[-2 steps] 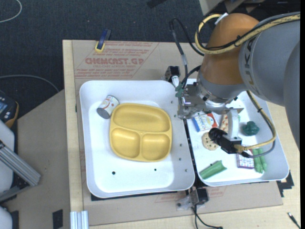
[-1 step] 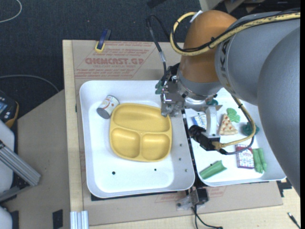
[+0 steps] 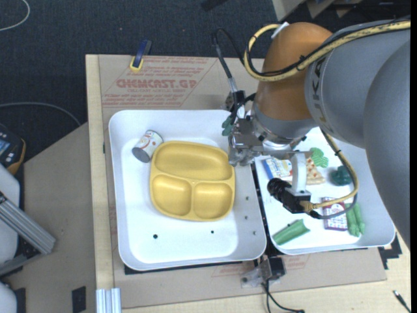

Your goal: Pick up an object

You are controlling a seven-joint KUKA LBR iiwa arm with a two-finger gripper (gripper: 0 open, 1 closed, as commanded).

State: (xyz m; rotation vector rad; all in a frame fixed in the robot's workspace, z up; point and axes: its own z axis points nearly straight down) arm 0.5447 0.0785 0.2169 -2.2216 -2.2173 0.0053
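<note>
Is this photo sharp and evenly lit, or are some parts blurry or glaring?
Camera view: the yellow tray and left bin look sharp and evenly lit, with soft sheen on the tray; the arm, nearest the lens, looks large and slightly soft; small items in the right bin are hard to resolve.

We are looking at a robotics lab or test cell. A large grey industrial arm with an orange band [image 3: 293,77] and loose yellow and black cables [image 3: 260,51] reaches over two shallow white plastic bins [image 3: 124,175] on a brown board-topped table [image 3: 163,77]. Dark carpet floor [image 3: 98,12] and an aluminium extrusion bar [image 3: 26,230] surround it.
</note>
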